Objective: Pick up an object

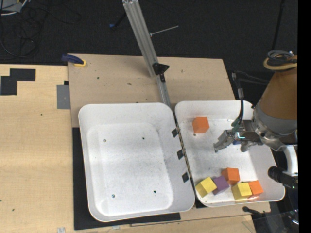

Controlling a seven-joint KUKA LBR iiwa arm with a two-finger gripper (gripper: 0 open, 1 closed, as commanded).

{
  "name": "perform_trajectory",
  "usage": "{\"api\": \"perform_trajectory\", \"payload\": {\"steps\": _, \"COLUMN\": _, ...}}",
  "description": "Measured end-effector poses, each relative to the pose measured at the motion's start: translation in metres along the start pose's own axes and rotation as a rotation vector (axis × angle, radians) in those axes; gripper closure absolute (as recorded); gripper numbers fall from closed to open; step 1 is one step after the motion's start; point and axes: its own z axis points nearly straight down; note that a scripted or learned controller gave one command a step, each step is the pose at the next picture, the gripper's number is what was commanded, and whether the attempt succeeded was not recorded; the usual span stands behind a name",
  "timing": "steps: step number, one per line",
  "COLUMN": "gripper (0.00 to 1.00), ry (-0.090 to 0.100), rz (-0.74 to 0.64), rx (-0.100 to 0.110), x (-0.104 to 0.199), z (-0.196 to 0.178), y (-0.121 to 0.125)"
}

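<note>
Lying side by side on the bench, the left bin (97,118) showed only bare, speckled floor, while the right bin (214,107) held an orange cube (200,125) near its far left and a near-edge cluster: yellow cube (206,186), purple cube (221,183), orange block (231,174), second yellow cube (241,191) and orange piece (255,188). The gripper (232,143) hung over the bin's middle, fingers spread and pinching nothing, with the orange cube just left and beyond it, apart from it.

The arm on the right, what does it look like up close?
The arm is a thick rounded tube, orange at its band with grey below it. It ends in a small dark grey metal gripper with a spot of green light on it. A thin dark cable runs down to the gripper.
</note>
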Motion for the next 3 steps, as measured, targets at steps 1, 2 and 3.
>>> {"api": "perform_trajectory", "payload": {"steps": 1, "gripper": 0.0, "ry": -0.001, "rz": 0.006, "rx": -0.006, "x": -0.002, "z": -0.002, "y": 0.001}}
{"api": "perform_trajectory", "payload": {"steps": 2, "gripper": 0.0, "ry": 0.0, "rz": 0.002, "rx": 0.0, "x": -0.006, "z": 0.043, "y": -0.003}}
{"api": "perform_trajectory", "payload": {"steps": 3, "gripper": 0.0, "ry": 0.001, "rz": 0.001, "rx": 0.002, "x": 0.005, "z": 0.098, "y": -0.008}}
